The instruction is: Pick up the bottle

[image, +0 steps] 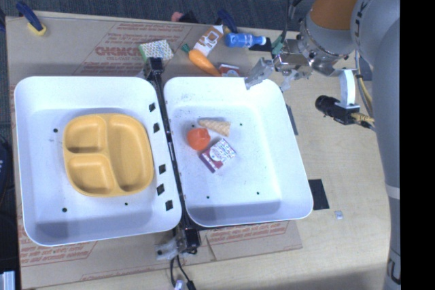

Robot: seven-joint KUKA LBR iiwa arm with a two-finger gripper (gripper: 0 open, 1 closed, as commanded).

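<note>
Two shallow white plastic bins [41,95] sit side by side. One yellow divided plate [107,153], one red ball [198,138], one waffle cone [215,125], one small red carton [217,154], one blue bottle [243,40], one orange carrot [203,62].

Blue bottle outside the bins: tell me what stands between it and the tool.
Nothing visible does. The small blue plastic bottle with a white cap lies on the cardboard beyond the right white bin's far rim, and the tool hangs just to its right, near that bin's far corner. The orange carrot lies on the bottle's other side.
</note>
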